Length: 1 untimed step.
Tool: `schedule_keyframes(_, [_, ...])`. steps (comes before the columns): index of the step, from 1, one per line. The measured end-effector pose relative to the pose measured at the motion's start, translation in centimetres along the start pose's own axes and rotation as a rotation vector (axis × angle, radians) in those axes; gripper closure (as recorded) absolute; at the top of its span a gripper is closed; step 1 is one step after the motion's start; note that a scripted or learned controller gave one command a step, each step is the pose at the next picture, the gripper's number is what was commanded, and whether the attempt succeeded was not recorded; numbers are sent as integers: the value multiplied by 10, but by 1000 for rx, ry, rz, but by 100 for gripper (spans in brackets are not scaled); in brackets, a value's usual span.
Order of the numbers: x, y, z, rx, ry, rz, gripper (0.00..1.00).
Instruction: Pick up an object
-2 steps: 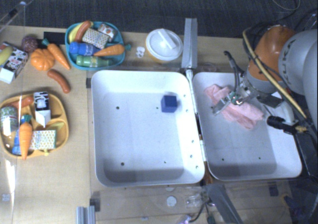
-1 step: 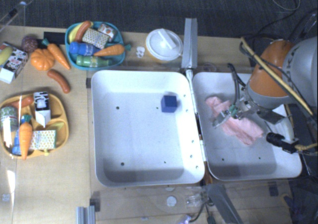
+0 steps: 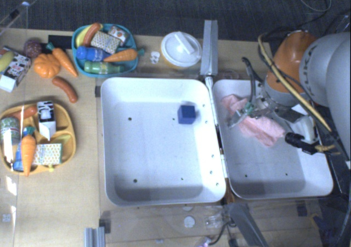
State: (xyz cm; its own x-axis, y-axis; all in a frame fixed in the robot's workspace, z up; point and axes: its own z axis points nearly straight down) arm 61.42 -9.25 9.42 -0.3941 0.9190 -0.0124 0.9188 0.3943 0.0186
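Camera view has me reaching in from the right, my gripper down in the right bin, right at the left part of the pink cloth that's bunched up toward the far side of that bin. Honestly I cannot tell how my jaws stand from this angle, they're buried in wrist hardware and cable clutter, so I won't claim I've got anything. The cloth looks like the thing I'm going for, and it's touching or right under my tip. The other candidate is the blue cube, sitting alone in the left bin, toward its far right part, well apart from me. What could go wrong, in my view: cloth is floppy, so I might pinch just a thin fold and have it slide out on the lift, or it could drag along the bin floor instead of coming up. It also lies near the wall between the bins, so a snag on that rim seems possible. And if I'm off-centre I'd just close on air next to a wrinkle.
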Motion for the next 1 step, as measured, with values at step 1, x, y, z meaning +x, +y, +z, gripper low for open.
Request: schedule_keyframes(1, [-2,3,-14,-7,-7,-5,100])
